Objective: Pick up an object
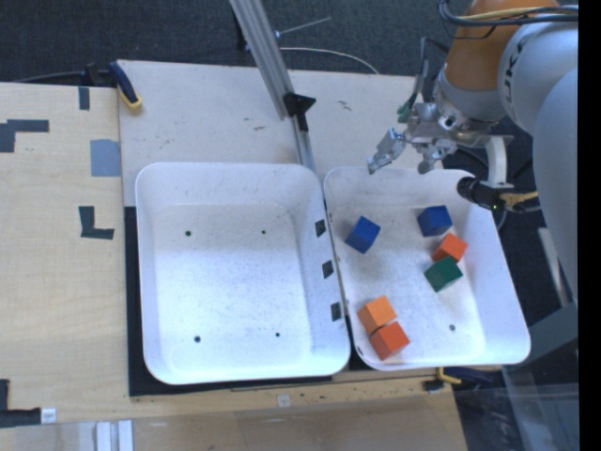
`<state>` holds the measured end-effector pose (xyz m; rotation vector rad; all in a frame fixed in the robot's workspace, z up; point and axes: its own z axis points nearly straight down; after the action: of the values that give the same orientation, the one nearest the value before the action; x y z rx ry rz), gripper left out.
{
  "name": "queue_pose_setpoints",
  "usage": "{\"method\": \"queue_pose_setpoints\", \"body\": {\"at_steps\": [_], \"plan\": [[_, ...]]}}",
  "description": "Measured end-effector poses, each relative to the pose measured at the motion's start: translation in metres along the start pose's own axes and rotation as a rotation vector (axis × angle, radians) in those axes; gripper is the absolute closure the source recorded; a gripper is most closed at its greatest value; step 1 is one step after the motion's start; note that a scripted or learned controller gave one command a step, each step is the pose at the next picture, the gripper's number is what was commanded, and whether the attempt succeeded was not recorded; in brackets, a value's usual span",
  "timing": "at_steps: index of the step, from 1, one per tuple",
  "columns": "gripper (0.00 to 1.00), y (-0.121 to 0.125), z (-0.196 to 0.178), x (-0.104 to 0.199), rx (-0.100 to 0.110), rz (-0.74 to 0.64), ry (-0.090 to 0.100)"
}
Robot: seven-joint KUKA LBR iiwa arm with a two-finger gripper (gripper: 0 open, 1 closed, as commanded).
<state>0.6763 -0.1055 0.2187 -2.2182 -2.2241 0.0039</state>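
- The arm [526,45] comes in from the right, with its orange band up top and the wrist angled down and toward the left.
- The end effector [406,156] hangs over the top edge of the right bin [488,341], right about at the bin's far rim. Its two fingers are spread apart with nothing between them, so it's not holding anything.
- All the blocks are in the right bin, below the end effector and clear of it:
- a blue cube [362,234] on the left side of the bin, the closest one to the fingers but still apart from them
- a second blue cube [434,220] further right, with a small orange cube [451,247] just below it and a green cube [442,273] touching or nearly touching that one
- two more orange cubes down near the front, the lighter one [378,312] sitting right against the darker one [390,338]
- The left bin [155,252] sits right beside it; their rims meet in the middle.
- A metal rail [268,54] slants across the bench [188,111] behind the bins, and there's a yellow-handled clamp [126,86] at the back left edge.
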Motion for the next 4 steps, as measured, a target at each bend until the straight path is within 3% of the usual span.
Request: {"method": "queue_pose_setpoints", "body": {"at_steps": [1, 2, 3, 4], "plan": [[0.00, -0.006, 0.095, 0.016, 0.008, 0.001, 0.002], [0.00, -0.027, 0.130, 0.015, 0.005, 0.001, 0.000], [0.00, -0.064, 0.127, 0.016, 0.003, 0.002, 0.001], [1.00, -0.063, 0.118, 0.017, 0.002, 0.000, 0.002]]}}
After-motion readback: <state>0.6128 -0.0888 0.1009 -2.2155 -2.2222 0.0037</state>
